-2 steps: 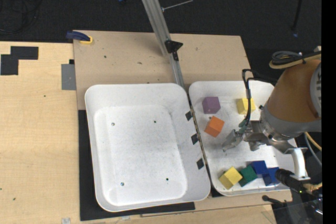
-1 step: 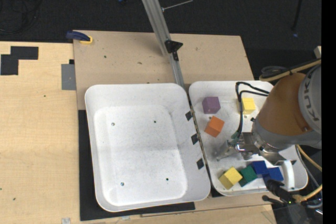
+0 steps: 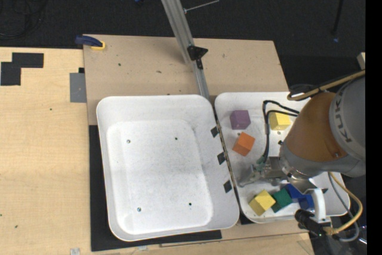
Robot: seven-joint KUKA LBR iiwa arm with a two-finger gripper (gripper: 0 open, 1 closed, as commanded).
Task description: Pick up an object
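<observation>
The right bin (image 3: pixel 253 97) holds several small blocks. A purple cube (image 3: pixel 240 119) sits near its back left, and an orange cube (image 3: pixel 243 144) lies just in front of it. A yellow cube (image 3: pixel 279 122) is further right, partly behind a black cable. Near the front edge lie a yellow block (image 3: pixel 261 203), a green block (image 3: pixel 279 199) and a blue block (image 3: pixel 295 194), close together. My gripper (image 3: pixel 255 174) hangs low over the bin floor, between the orange cube and the front group. I see nothing held in it. The arm's orange band (image 3: pixel 313 134) covers the bin's right part.
The left bin (image 3: pixel 156 102) stands beside the right one, with black clips along the shared wall. An aluminium rail (image 3: pixel 178 15) slants up from the back of the bins. A blue and yellow clamp (image 3: pixel 91 42) lies at the bench's far left corner.
</observation>
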